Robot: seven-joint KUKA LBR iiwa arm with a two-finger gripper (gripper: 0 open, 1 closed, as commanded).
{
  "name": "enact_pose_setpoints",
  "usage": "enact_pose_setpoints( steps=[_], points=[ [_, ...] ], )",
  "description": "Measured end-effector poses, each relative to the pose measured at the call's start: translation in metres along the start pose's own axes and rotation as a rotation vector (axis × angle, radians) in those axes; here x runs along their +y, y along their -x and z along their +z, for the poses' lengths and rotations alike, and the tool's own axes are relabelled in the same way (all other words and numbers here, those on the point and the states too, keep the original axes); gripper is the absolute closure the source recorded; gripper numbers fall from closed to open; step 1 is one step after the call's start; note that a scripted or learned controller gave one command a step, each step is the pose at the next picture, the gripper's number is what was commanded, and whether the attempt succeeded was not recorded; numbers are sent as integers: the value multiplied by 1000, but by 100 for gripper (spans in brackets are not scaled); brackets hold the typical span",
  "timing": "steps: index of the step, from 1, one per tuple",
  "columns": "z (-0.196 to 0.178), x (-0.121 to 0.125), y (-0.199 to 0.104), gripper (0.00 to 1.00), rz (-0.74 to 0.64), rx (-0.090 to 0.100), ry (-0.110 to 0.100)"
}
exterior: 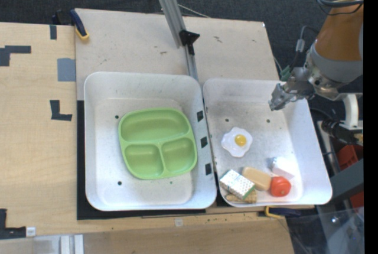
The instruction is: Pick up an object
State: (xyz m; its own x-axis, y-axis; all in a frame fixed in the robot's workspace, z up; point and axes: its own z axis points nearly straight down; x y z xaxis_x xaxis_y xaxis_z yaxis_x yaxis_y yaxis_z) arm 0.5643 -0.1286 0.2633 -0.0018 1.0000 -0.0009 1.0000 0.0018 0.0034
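My pincer [279, 99], grip state unclear to me, hangs over the right bin's [313, 146] rim; glossy fried egg [237, 142] lies below-left.

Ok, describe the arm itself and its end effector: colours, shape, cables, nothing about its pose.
The arm is rounded, with a glossy orange band over a grey collar. Below it sits a grey metal wrist block, and the end effector is dark grey and slim. Black cables loop above the orange section and run beside the wrist. No markings are legible.

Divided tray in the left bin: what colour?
Light green tray, clear in the camera view.
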Motion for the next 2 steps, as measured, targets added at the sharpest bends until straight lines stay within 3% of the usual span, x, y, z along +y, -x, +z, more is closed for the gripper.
enact_pose_setpoints(
  steps=[2],
  points=[
    [18, 7, -89, 100, -4, 2, -7]
  ],
)
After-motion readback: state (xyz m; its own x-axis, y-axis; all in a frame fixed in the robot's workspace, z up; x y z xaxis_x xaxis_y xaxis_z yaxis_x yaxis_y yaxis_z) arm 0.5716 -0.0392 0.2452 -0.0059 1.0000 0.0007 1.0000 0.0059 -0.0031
